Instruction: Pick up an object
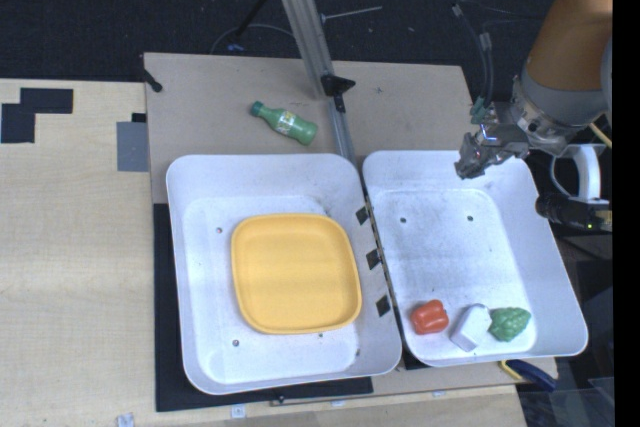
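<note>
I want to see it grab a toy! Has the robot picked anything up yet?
Not yet. Nothing looks done: the red pepper, white block and green toy all lie at the near edge of the right bin. Right now the gripper hangs over that bin's far edge, well away from them. Left to do: move to a toy, grasp it and lift.

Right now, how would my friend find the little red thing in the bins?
Look at the right-hand white bin, then along its near edge where three small things sit in a row. The red one is leftmost, beside a white block and a green lump.
</note>
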Motion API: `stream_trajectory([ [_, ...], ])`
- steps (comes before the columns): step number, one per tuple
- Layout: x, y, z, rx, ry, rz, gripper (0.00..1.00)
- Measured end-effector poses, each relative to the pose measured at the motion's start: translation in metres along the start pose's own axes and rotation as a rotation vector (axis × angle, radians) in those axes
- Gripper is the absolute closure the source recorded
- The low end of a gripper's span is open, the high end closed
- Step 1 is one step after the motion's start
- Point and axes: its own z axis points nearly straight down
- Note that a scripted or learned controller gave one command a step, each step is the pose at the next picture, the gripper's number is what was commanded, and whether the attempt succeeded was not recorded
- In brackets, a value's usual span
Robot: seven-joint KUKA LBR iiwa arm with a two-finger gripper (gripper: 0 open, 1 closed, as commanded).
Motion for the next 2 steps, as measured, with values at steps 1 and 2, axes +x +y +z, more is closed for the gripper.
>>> stream_trajectory([
  [1,0.046,-0.019,-0.001,0.003,0.001,-0.003,1.00],
  [2,0.088,-0.030,0.015,0.005,0.001,-0.003,1.00],
])
